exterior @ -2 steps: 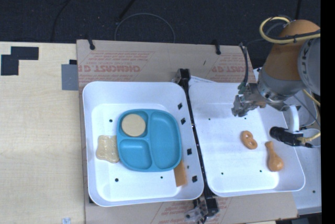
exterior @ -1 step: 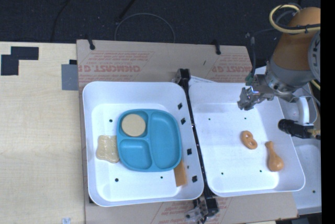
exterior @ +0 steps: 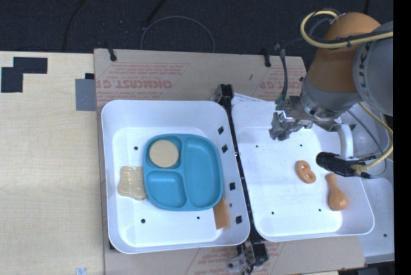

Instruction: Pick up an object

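Gripper [exterior: 280,128] over right bin [exterior: 282,216], mirrored red print on cardboard [exterior: 148,83] unreadable

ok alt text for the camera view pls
A grey robot arm's gripper hovers over the right white bin, which holds a pretzel and a drumstick. The left bin holds a blue divided tray.

Your arm [exterior: 359,74]: grey casing, orange band above wrist, yellow cable looped on top, dark metal gripper [exterior: 282,126] below.
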You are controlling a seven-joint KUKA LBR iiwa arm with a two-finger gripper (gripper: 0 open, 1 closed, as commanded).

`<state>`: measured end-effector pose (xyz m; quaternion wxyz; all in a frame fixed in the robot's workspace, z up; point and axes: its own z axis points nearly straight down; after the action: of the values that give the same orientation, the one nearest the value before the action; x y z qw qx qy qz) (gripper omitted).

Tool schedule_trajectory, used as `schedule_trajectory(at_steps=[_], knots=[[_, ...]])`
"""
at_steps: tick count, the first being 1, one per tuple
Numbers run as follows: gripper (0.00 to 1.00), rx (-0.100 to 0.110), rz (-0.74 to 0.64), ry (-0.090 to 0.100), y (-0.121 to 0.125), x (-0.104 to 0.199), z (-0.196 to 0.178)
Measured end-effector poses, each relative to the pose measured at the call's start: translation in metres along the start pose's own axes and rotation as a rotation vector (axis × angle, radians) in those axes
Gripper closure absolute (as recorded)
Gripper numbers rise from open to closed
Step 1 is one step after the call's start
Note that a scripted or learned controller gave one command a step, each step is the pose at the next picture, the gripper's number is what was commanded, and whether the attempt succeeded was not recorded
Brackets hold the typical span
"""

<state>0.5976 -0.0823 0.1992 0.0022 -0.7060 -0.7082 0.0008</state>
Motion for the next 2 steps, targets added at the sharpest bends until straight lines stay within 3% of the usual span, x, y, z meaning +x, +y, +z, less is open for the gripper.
schedule_trajectory(at_steps=[2], knots=[[1.0, 0.001, 0.0, 0.0, -0.017, 0.094, 0.002]])
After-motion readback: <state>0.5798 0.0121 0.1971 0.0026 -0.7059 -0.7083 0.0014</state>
